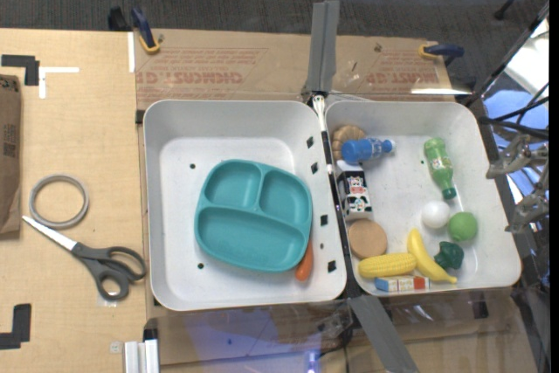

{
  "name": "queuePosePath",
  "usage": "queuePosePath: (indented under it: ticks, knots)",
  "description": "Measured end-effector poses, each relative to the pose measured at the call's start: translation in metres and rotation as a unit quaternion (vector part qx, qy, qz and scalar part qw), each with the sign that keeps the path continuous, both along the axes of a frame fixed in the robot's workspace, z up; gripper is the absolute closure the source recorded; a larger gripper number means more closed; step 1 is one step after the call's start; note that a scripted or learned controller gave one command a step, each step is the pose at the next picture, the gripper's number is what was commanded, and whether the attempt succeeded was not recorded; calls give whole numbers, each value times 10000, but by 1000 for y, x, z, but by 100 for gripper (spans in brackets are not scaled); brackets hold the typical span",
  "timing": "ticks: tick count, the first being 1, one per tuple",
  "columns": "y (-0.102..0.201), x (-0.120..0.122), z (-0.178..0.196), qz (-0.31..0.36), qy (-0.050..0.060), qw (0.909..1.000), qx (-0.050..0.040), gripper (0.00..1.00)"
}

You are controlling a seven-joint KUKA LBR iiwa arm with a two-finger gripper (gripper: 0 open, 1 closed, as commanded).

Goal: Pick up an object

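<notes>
The fingers' spread I could not tell, and the pick seemed not yet begun, calling for a descent onto something like the green ball [463, 226] in the right bin [410, 105].

Scissors [98, 261] and tape roll [59, 199] on bench left of bins; blue clamp [144, 29] on cardboard edge

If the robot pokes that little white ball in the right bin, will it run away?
Probably yes. The white ball looks round and smooth, so it would likely roll on the flat bin floor. It shouldn't get far though: the green ball and banana sit right beside it.
</notes>
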State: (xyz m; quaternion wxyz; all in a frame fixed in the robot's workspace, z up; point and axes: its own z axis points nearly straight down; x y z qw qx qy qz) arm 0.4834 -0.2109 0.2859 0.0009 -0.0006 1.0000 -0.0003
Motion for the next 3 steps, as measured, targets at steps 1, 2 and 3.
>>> queuePosePath:
  ticks: [1,2,3]
  knots:
    - [25,1,-164,1125,22,9936,12,0]
    - [22,90,-194,1142,-7,9935,-2,0]
    - [26,35,-194,194,0,9998,3,0]
